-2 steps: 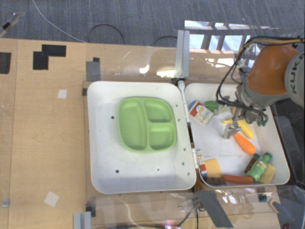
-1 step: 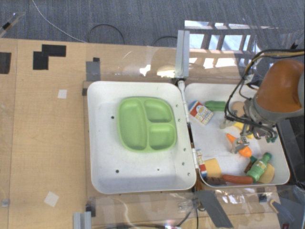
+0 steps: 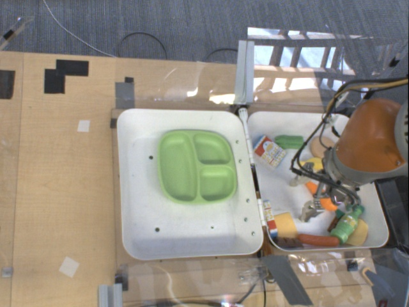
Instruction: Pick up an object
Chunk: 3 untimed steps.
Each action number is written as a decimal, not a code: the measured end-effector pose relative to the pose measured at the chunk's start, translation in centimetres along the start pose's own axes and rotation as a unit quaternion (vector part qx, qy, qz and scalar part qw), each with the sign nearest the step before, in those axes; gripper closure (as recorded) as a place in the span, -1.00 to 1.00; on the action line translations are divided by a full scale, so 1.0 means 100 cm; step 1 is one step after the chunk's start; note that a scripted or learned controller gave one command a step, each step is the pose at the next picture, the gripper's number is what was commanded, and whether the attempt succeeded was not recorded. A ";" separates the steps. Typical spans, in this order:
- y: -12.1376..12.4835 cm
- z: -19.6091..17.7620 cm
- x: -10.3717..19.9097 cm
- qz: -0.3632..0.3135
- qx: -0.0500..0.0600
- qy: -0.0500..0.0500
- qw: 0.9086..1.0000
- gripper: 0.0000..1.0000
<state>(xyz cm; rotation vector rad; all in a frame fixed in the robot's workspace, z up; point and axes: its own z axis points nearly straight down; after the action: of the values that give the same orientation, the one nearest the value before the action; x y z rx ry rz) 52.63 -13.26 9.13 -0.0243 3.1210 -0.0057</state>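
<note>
My gripper (image 3: 314, 208) is low in the right bin (image 3: 383, 235), reaching in from the right under the orange wrist band (image 3: 372, 136). It sits among toy food, right beside an orange piece (image 3: 326, 203). A green bottle (image 3: 346, 225) lies just to its right. A red sausage (image 3: 315, 240) and a yellow block (image 3: 285, 224) lie in front of it. Farther back are a small printed box (image 3: 270, 151), a green piece (image 3: 289, 141) and a yellow item (image 3: 312, 166). The arm hides part of the bin's right side.
The left bin (image 3: 137, 235) holds a green divided plate (image 3: 195, 166). A ridge (image 3: 250, 171) separates the two bins. A metal frame (image 3: 300, 56) stands behind the right bin. Cables (image 3: 329, 117) hang along the arm. Wooden bench surface (image 3: 57, 171) stretches to the left.
</note>
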 end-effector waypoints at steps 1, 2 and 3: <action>0.001 -0.015 -0.006 -0.004 0.002 -0.010 1.000 1.00; 0.004 -0.152 -0.075 0.020 0.000 -0.002 1.000 1.00; -0.049 -0.207 -0.112 -0.087 0.000 0.003 0.996 1.00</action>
<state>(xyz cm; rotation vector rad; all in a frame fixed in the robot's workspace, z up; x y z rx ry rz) 63.52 -17.90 30.06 -0.2975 3.1125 -0.0073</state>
